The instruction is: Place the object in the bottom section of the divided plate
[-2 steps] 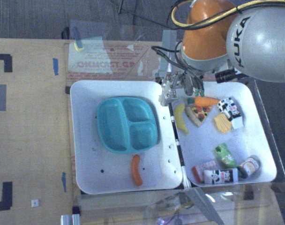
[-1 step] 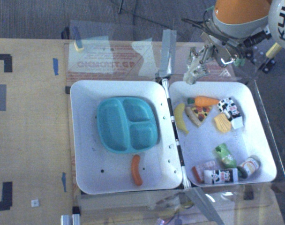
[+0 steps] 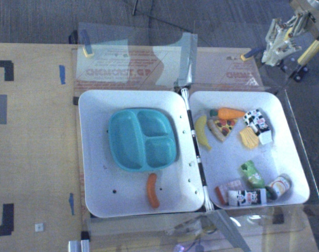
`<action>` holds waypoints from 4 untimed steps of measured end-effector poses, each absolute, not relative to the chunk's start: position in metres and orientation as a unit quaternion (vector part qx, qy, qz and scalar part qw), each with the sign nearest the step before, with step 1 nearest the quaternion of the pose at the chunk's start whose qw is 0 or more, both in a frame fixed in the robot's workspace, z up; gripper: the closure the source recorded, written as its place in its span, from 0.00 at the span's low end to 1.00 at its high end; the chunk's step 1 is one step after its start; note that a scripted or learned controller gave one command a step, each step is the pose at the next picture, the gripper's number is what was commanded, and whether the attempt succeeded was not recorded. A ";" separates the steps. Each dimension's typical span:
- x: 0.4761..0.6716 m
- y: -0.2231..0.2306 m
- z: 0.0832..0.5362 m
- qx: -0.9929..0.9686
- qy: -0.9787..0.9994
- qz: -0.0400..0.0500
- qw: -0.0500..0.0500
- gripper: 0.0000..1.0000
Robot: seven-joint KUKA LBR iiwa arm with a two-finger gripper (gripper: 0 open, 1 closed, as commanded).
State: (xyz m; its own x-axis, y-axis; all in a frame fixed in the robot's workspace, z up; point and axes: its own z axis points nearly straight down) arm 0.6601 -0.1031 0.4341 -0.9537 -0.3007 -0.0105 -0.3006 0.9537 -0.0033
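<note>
I am seeing the orange sausage [image 3: 152,190] lying on the left bin [image 3: 91,140] floor, just below the teal divided plate [image 3: 143,139], not on it. The gripper [image 3: 283,38] is hanging well apart beyond the right bin [image 3: 290,140]; finger state I cannot tell. I judge pickup is pending: descend over the sausage first.

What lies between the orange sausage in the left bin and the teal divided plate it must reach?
Nothing visible. The sausage lies on bare bin floor just below the plate, with a clear white gap between them.
</note>
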 end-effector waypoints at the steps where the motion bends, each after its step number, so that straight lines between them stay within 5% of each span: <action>1: 0.668 -0.167 0.438 -0.259 0.966 -0.002 0.007 1.00; 2: 0.584 -0.193 0.438 -0.300 0.954 -0.001 0.004 1.00; 3: 0.601 -0.222 0.437 -0.419 0.908 -0.002 0.005 1.00; 4: 0.615 -0.221 0.369 -0.575 0.818 -0.001 0.003 1.00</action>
